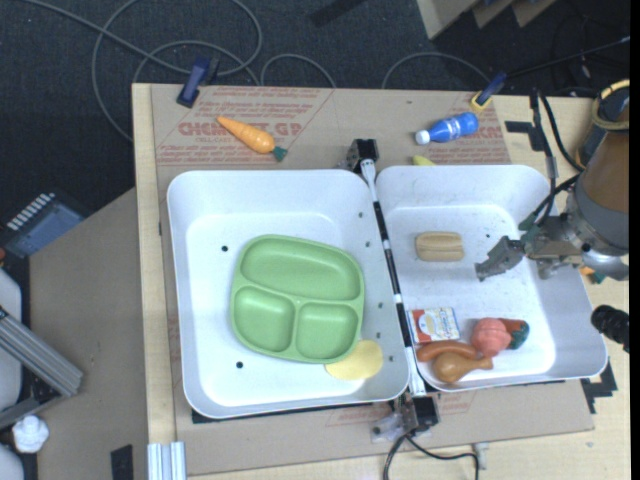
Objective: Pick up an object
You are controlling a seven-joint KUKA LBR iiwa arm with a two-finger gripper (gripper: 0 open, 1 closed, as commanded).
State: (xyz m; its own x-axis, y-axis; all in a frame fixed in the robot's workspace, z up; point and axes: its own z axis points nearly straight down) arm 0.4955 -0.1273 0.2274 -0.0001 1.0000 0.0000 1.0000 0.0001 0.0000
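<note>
The right bin [560,353] holds a tan bread roll [439,246] near its middle. Along its front lie a red and white packet [436,324], a brown drumstick [455,360] and a pink fruit with a green top [493,334]. My gripper [493,264] hangs over the right bin, reaching in from the right. It is just right of the bread roll and above the pink fruit, with nothing visibly in it.
In the left bin [200,268] are a green divided plate [296,297] and a yellow piece [356,363] at the plate's front corner. On the bench behind the bins lie an orange carrot [249,133] and a blue bottle [448,128].
</note>
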